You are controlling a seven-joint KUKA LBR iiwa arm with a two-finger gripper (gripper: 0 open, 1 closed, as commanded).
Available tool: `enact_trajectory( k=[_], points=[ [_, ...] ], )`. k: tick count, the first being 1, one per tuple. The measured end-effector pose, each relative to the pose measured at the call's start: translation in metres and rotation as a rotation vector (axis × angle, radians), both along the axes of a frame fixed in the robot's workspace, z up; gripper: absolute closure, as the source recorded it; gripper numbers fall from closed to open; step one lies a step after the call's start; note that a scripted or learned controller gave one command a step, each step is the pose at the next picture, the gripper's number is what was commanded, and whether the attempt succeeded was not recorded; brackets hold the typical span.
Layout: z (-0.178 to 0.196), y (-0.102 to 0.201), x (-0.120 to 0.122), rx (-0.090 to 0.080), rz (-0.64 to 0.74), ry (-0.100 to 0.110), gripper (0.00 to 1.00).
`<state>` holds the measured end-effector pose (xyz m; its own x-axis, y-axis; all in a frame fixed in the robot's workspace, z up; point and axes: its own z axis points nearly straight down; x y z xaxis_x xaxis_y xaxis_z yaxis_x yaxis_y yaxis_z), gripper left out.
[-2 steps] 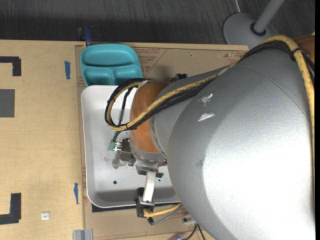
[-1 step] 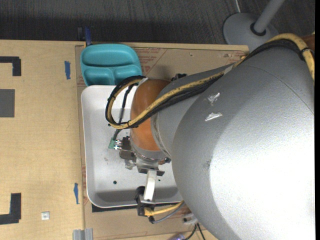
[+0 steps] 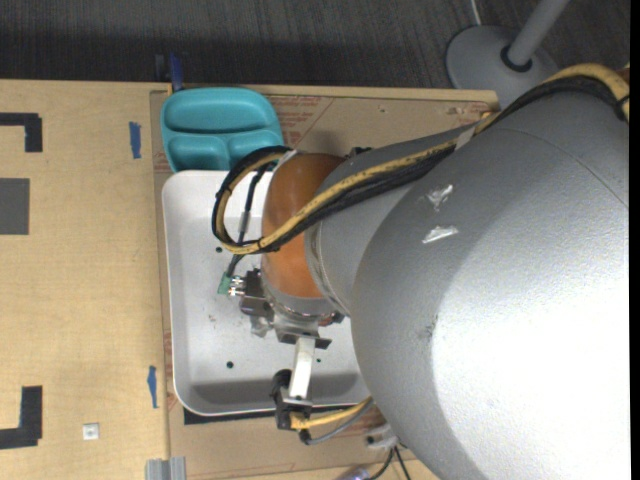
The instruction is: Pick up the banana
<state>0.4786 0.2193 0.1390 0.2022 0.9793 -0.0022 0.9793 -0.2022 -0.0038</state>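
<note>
Nearest me, the tan board tabletop ran wide and flat along the left, marked with short strips of blue tape. The rounded near rim of the shallow white plastic bin sat just inside that edge. The bulky grey arm covered the whole right side and hung over the bin, so open room lay only along the bin's left wall and bare floor. The gripper hung low over the middle of the bin, close to the floor. I could not tell whether it was spread or closed, nor where the banana lay. Past the far rim, a teal moulded plastic tray sat right against the bin. Beyond the tabletop's far edge was dark grey carpet.
</note>
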Motion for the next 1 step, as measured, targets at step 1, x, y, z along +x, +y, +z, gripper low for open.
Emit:
enact_trajectory(
  k=[1],
  points=[
    [0.0095, 0.0006, -0.0001, 0.000, 0.002, 0.001, 1.00]
  ],
)
